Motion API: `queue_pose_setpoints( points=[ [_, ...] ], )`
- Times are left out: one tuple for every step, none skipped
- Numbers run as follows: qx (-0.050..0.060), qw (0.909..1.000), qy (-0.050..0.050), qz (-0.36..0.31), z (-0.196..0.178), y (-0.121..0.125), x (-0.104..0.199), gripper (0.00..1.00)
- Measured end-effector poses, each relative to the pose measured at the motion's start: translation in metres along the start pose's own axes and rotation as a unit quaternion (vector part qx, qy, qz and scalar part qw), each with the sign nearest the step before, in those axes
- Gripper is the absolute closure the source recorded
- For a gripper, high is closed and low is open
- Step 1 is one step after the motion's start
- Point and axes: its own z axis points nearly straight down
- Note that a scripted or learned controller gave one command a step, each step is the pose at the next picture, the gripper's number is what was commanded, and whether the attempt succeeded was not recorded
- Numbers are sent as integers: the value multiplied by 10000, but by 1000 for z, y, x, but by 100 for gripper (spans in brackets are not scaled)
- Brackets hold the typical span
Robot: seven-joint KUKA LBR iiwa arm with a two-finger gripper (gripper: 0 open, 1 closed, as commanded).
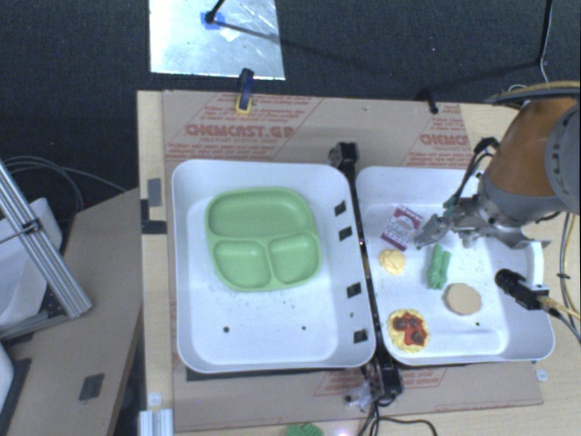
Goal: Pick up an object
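We see the gripper (434, 234) over the right bin (522, 343), its grip state we cannot tell, just above a green piece (438, 267), green tray (263, 239) in left bin (195, 334)

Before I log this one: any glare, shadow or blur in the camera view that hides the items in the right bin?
Camera view: lighting is even and soft; the right bin has no harsh shadow. Strong glare sits only on the foil sheet beyond the bench. The image is slightly soft and grainy, so the pouch print is unreadable. The tool is small and a little blurred.
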Motion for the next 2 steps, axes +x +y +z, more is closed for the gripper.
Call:
queue_pose_setpoints(
  points=[
    [32, 10000, 8, 7, 36, -17, -1, 0],
    [-2, 10000, 0, 4, 23, -14, -2, 100]
  ],
)
